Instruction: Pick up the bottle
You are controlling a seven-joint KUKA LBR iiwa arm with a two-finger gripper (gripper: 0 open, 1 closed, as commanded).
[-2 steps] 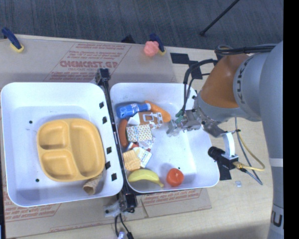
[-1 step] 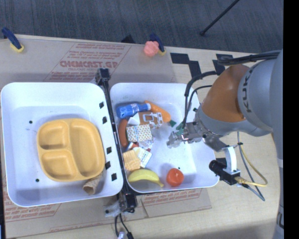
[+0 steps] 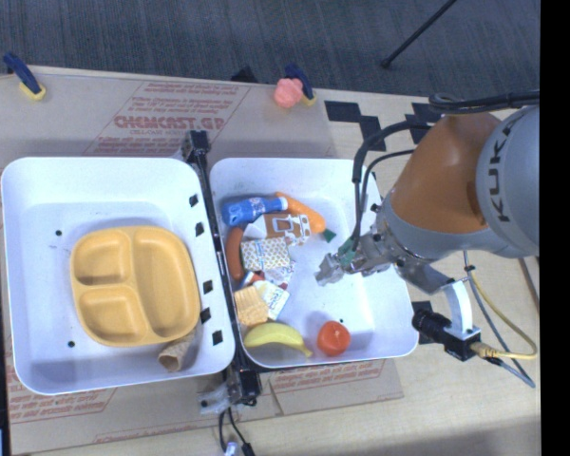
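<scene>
Orange plastic bottle with a blue cap (image 3: 271, 213) lies up and left of the two-finger gripper (image 3: 331, 268), long axis roughly crosswise; finger state cannot be told.

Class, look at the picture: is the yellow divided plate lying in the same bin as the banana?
No, the plate lies in the left bin, while the banana lies in the right bin.

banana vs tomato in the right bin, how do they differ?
The banana is yellow; the tomato is red-orange. The banana is long and curved, lying flat; the tomato is round and compact. The banana lies nearer the divider between the bins, the tomato nearer the tool. Both lie along the right bin's near wall.
</scene>
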